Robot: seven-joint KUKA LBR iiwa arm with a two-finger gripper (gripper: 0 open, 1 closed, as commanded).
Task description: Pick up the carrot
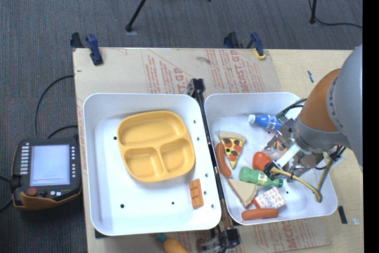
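Your carrot (174,244) lies outside both bins, on the bench just below the left bin (95,127), which holds a yellow tray (156,145). The gripper (278,164) sits low in the right bin (237,101) among toy food; its opening you cannot tell.

Yellow divided plate (156,146) looked smooth matt plastic; white bins (98,127) glossy plastic; bench top (177,65) raw printed cardboard; floor (47,3) rough grey carpet.

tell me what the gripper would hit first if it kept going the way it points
Likely the green bottle: the gripper points left and down, just above it in the right bin. Depth is unclear, so it could touch the red piece beside it instead.
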